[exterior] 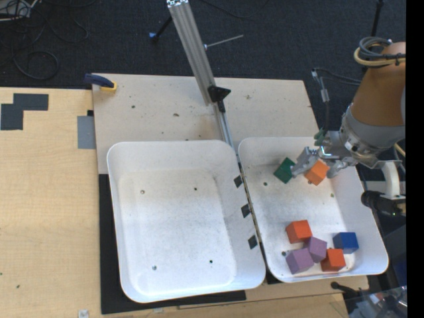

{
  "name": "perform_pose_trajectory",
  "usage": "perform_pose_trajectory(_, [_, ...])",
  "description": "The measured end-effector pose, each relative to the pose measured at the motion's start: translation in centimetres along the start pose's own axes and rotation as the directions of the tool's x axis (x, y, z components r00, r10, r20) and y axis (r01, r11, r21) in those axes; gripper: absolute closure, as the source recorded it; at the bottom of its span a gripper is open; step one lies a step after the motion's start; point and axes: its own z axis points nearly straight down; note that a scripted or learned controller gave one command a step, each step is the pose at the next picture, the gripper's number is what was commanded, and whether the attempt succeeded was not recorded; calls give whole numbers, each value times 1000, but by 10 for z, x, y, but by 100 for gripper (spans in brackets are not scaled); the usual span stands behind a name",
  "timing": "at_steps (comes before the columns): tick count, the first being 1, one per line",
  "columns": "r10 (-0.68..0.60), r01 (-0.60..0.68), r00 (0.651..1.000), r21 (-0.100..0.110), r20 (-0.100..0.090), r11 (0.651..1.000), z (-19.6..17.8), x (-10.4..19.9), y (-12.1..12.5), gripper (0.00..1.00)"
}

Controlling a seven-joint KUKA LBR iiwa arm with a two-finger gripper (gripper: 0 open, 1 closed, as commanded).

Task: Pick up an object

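Tool (317, 166) over far part of right bin (371, 234), finger state unreadable against orange block (318, 173) beside green block (285, 170); arm enters from right, wrist cut off at edge.

The arm (381, 105) runs off the right edge; the gripper (317, 164) partly covers an orange block (318, 173) (grip unclear)

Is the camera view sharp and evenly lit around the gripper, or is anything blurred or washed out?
Camera view: soft overall; gripper smeared beside the orange block, so its outline is hard to read; green block fairly crisp; right bin bright but not blown out, with faint shadows under the blocks.
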Motion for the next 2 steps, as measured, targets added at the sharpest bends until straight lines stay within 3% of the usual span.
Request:
perform_pose_trajectory(1, [1,-1,1000,-5,1,1000,-3,-1,1,0])
perform_pose_trajectory(2, [1,-1,1000,2,0,1000,61,5,-2,0])
